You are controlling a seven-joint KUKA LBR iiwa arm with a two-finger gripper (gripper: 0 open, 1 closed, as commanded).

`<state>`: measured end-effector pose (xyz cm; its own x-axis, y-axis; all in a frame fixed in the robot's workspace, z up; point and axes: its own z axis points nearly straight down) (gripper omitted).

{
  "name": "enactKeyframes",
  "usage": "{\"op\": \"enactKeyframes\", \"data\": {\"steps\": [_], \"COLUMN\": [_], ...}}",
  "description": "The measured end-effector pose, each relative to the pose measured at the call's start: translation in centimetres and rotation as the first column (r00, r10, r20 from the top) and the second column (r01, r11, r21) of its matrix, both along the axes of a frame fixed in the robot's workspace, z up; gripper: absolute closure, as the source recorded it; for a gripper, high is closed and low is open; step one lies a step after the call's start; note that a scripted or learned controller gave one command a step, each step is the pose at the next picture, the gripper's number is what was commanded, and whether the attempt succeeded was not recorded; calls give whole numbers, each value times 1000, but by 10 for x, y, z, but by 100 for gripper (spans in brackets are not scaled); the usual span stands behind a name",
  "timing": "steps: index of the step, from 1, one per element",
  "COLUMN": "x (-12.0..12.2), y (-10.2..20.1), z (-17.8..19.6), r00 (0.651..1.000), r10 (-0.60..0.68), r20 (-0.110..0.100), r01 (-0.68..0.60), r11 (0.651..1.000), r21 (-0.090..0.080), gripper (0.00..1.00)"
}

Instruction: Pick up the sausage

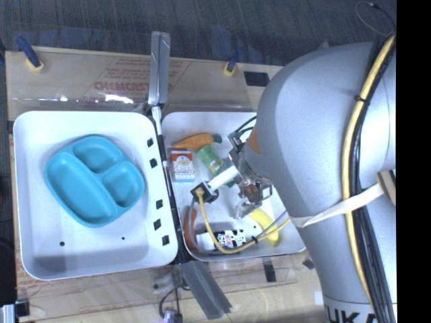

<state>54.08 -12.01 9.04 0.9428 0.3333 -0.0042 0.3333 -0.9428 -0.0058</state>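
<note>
The sausage (190, 224) is a brown curved piece lying along the left wall of the right bin (176, 123), near its front corner. My gripper (250, 192) hangs low over the middle of that bin, to the right of the sausage and apart from it. The big grey arm covers the bin's right side. A yellow cable loops from the wrist down across the bin's front.
In the right bin lie a carrot (194, 140), a green bottle (209, 159), a small red and white box (182, 165), a yellow banana (264, 222) and a black and white item (232, 239). The left bin (40, 247) holds a blue divided plate (94, 178).
</note>
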Motion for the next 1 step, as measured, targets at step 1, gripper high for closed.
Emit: {"op": "enactKeyframes", "data": {"steps": [1], "x": [-18], "y": [96], "z": [101], "r00": [1000], "r10": [21], "r20": [3], "r01": [-21], "r11": [1000], "r21": [-1], "gripper": [0]}}
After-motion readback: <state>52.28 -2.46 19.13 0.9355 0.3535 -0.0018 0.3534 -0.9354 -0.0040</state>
